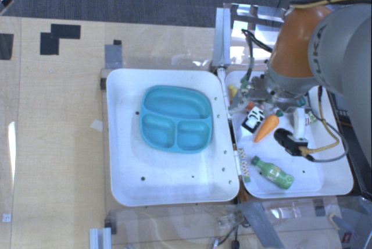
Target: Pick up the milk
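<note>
Your arm (302,50) hangs over the right bin (337,184). Claw state: you cannot tell. No milk identifiable there; you see a carrot (267,127), a green bottle (273,173) and a black-and-white item (253,120).

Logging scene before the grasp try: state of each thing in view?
blue tray: flat in left bin, compartments bare
green bottle: lying on its side, right bin
carrot: lying flat, right bin
arm: low over right bin's far end
</note>
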`<move>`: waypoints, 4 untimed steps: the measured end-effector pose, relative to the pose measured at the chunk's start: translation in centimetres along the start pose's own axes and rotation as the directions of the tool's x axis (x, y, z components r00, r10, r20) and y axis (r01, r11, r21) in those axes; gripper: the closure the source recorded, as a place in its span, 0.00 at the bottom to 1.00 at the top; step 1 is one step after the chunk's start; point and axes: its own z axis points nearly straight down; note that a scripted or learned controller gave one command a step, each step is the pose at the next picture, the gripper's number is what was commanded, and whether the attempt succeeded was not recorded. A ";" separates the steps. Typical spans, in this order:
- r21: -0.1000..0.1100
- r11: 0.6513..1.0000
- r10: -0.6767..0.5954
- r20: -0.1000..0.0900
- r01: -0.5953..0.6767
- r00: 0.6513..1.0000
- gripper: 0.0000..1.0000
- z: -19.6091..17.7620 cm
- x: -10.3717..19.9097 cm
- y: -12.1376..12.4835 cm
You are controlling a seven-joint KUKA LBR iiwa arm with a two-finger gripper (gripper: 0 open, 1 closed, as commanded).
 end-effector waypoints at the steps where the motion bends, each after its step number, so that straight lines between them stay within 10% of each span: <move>1: -0.001 0.976 -0.217 0.002 0.217 0.976 0.00 9.4 -8.3 -6.3; 2: -0.006 0.953 -0.301 0.003 0.301 0.954 0.00 9.7 -9.0 2.5; 3: 0.068 0.997 0.048 -0.001 -0.047 0.999 0.00 9.4 -8.2 8.0; 4: 0.071 0.995 0.076 0.006 -0.077 0.997 0.00 9.9 -7.8 7.9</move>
